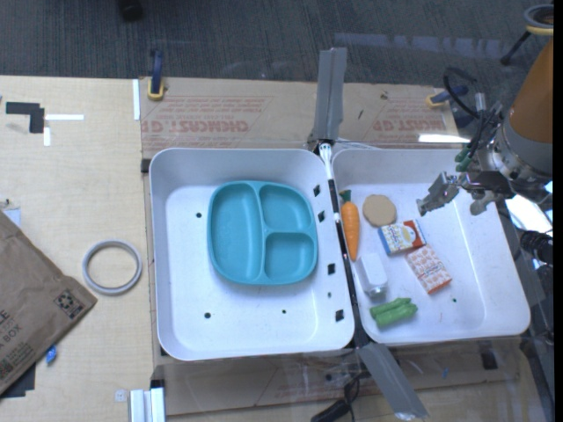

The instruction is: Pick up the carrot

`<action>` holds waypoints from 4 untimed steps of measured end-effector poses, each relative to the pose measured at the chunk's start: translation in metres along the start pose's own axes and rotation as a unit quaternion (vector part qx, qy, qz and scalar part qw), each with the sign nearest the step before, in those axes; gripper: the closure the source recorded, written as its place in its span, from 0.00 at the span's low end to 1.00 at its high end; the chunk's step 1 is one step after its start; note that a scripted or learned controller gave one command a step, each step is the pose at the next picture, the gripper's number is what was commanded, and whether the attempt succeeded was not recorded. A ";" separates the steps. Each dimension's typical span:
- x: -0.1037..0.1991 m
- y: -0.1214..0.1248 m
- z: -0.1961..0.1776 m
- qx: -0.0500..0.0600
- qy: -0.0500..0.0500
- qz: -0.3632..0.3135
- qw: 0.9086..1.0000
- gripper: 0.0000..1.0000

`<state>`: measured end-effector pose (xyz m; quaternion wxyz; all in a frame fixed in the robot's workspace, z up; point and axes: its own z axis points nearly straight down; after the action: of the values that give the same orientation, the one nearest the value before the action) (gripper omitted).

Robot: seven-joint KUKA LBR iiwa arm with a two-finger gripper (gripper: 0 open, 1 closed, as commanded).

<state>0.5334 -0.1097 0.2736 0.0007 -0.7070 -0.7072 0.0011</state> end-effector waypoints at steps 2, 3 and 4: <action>0.100 0.023 0.083 0.000 0.000 -0.087 0.996 0.00; 0.119 -0.056 0.083 0.000 0.000 -0.189 0.982 0.00; 0.118 -0.055 0.074 0.000 0.000 -0.187 0.982 1.00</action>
<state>0.4783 0.0079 0.1994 0.0007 -0.5626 -0.8267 0.0013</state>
